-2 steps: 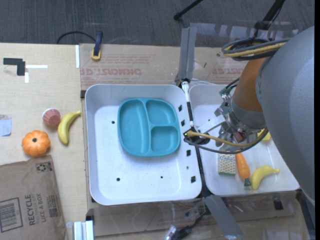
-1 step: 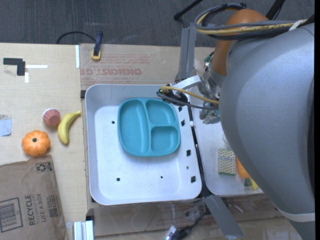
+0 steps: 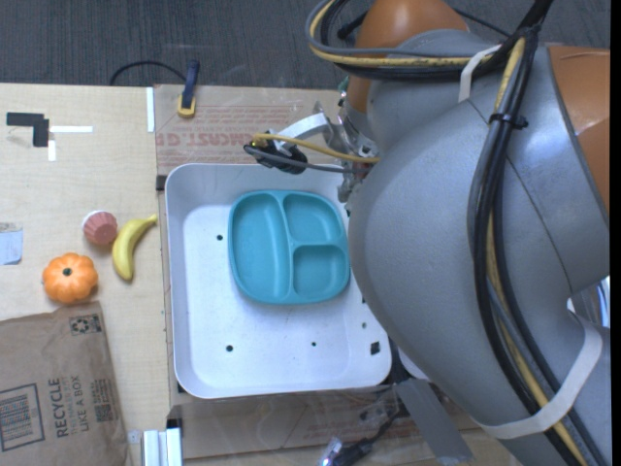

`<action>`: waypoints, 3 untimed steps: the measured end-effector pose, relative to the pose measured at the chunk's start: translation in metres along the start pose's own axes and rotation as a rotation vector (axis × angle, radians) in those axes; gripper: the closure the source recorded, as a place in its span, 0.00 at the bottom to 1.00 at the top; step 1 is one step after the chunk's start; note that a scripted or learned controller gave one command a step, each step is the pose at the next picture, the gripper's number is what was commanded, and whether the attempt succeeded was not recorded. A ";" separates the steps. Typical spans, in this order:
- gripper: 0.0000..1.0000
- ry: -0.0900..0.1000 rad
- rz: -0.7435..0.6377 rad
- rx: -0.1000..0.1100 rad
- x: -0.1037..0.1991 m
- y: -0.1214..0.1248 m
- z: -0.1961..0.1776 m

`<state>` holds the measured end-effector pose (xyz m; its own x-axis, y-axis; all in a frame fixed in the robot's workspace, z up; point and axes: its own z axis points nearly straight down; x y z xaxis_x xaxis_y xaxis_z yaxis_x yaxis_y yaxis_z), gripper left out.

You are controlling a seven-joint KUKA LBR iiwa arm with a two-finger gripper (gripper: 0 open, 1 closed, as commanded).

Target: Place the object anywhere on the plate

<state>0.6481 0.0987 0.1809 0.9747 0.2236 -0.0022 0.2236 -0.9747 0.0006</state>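
A teal plate [image 3: 288, 246] with three compartments lies in the upper middle of the left white bin [image 3: 199, 357]; nothing rests on it. The arm's grey body [image 3: 466, 250] looms over the right side and covers the bin's right edge and everything beyond it. Cables and a black loop [image 3: 281, 153] hang from the arm just above the plate's far edge.
Left of the bin, on the wooden bench top, lie a yellow banana [image 3: 131, 248], a small orange pumpkin [image 3: 70, 278] and a pink round item [image 3: 100, 228]. A cardboard sheet [image 3: 53, 386] lies at the front left. A clamp [image 3: 188, 93] sits at the back.
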 end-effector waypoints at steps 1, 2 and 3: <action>1.00 -0.005 -0.196 0.000 -0.085 0.045 -0.009; 1.00 0.001 -0.048 0.000 -0.012 -0.009 -0.046; 1.00 -0.004 0.026 0.000 -0.061 0.058 -0.009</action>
<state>0.6015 0.0281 0.1904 0.9802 0.1981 -0.0064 0.1981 -0.9802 0.0011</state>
